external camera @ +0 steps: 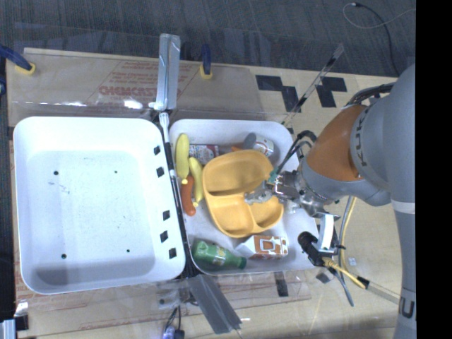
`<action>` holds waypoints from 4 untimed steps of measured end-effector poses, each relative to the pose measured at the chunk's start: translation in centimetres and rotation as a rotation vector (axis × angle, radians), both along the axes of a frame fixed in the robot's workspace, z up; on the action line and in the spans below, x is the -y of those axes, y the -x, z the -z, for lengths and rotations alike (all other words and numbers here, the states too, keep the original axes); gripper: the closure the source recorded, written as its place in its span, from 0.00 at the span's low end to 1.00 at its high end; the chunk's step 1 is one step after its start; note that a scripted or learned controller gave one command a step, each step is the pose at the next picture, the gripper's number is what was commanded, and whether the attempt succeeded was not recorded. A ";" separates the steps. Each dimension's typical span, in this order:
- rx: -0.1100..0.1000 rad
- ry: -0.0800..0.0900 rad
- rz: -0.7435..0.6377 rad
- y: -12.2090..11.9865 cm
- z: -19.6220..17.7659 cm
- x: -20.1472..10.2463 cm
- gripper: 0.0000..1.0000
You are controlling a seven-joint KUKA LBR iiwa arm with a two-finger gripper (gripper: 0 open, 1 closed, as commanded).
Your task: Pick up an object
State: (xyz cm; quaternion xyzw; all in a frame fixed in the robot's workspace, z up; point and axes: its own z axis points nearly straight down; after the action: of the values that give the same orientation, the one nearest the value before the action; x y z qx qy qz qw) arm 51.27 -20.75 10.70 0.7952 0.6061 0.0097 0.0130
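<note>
Two white bins on the bench; right bin (286,136) holds a yellow divided plate (236,189), stiff, light, slippery. Gripper (274,189) at its right rim, best hold; grip state unclear.

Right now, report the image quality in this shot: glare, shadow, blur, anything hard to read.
Camera view: mildly soft overall, no motion streaks; glare washes the clear sheet behind the bins; soft shadow pools in the left bin's near corner; the yellow divided plate reads clearly, though the gripper at its right edge is small and cluttered, fingers unreadable; the green bottle shows a small highlight.
</note>
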 end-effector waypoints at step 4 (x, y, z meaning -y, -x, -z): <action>-0.026 -0.017 0.541 3.5 0.3 -1.6 1.00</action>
State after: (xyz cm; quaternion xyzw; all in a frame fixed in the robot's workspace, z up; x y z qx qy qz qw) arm 47.76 -19.11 10.41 0.9284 0.3715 0.0008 0.0006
